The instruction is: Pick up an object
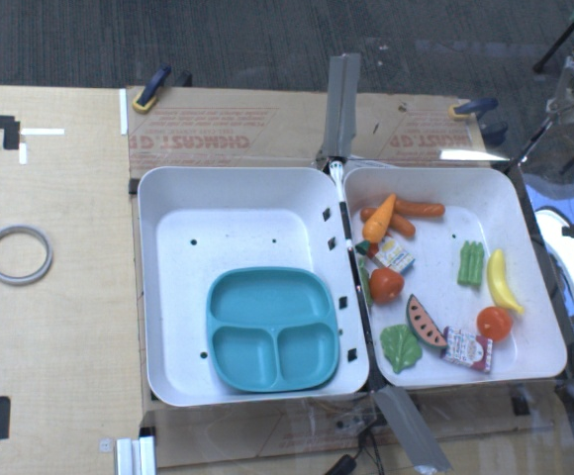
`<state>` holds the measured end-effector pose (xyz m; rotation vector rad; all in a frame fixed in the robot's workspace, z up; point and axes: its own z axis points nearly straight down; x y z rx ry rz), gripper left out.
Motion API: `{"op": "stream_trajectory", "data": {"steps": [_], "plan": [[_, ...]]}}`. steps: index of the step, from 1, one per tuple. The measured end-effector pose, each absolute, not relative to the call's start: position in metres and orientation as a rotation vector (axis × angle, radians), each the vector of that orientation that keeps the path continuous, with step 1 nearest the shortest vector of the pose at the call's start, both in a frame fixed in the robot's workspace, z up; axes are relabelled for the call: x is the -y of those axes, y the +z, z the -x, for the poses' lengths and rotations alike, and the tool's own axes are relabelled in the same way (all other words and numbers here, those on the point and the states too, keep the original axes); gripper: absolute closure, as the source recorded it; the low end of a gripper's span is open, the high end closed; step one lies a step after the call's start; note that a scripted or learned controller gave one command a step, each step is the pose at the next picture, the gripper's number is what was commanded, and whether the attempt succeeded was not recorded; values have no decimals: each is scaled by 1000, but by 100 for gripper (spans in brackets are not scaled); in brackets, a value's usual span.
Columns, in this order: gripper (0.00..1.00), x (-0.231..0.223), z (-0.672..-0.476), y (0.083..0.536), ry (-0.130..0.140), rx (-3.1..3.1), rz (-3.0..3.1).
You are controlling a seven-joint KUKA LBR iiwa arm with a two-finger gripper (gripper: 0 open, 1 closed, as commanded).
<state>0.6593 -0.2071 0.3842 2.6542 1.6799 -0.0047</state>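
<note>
Smooth white plastic bins (158,265) sit on brown cardboard (238,132) atop a pale wood-grain bench (59,344); the teal divided plate (272,327) looks matt plastic.

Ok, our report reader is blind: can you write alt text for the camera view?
Two white bins side by side on a bench: the left bin holds a teal divided plate, and the right bin holds toy food, including a banana, carrot, tomato and watermelon slice. A tape roll lies on the bench to the left.
</note>
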Motion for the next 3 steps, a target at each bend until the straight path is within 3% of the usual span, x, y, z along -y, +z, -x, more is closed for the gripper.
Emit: {"op": "stream_trajectory", "data": {"steps": [1,3], "plan": [[100,207,-660,392,-11,-1685,-2651],[100,222,-648,414,-10,-400,-3117]]}}
